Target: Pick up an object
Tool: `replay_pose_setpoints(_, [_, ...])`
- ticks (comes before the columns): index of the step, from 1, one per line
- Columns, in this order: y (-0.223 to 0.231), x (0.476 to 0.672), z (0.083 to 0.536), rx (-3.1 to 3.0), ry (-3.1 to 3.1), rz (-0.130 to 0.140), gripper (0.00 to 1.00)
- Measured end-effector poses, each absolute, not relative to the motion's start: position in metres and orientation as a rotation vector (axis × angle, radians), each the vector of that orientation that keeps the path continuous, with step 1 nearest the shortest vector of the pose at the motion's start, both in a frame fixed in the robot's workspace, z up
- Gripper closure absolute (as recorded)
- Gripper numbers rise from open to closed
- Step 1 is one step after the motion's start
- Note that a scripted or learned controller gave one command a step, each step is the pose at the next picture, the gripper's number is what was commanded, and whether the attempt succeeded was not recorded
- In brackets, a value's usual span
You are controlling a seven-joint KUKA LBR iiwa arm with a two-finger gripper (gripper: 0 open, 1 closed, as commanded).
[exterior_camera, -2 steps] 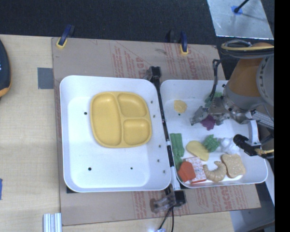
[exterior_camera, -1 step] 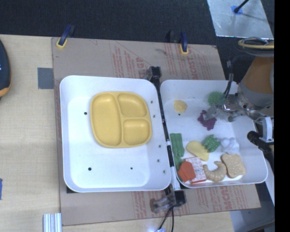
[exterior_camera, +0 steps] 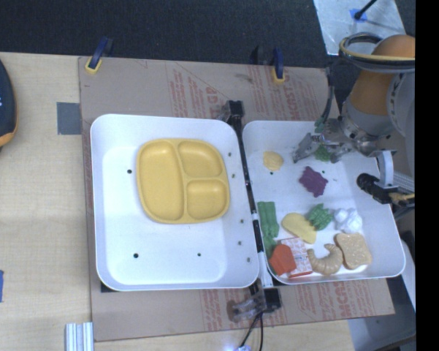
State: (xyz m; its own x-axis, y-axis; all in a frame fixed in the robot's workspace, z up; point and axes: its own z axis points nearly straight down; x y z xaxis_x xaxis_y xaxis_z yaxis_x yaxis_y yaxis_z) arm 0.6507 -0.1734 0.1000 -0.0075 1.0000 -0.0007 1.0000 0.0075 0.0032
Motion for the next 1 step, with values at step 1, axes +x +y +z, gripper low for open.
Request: replay_pose_setpoints(1, [-0.1799,0.6069,0.0913,2.222,2.229,-0.008,0.0])
